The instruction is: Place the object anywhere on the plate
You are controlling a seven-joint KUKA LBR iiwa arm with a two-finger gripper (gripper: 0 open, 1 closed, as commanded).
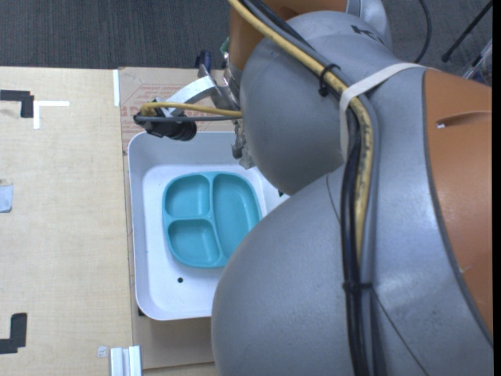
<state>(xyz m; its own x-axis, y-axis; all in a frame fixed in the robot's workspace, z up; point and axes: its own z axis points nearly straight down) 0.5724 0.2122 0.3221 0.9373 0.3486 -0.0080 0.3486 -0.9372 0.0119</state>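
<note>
A teal plate [205, 218] with three compartments lies in the white bin [149, 233] at the middle of the camera view. Its compartments that show hold nothing. The grey arm with its orange band fills the right half of the frame and covers the plate's right edge. The arm's large body hides the gripper's fingers. A small dark speck [180, 280] lies on the bin floor just below the plate.
A black cable clamp with a yellow cable [168, 124] sticks out over the bin's top rim. Pale wooden bench [63, 210] spreads to the left, with black markers near its edges. Dark floor lies beyond the bench at the top.
</note>
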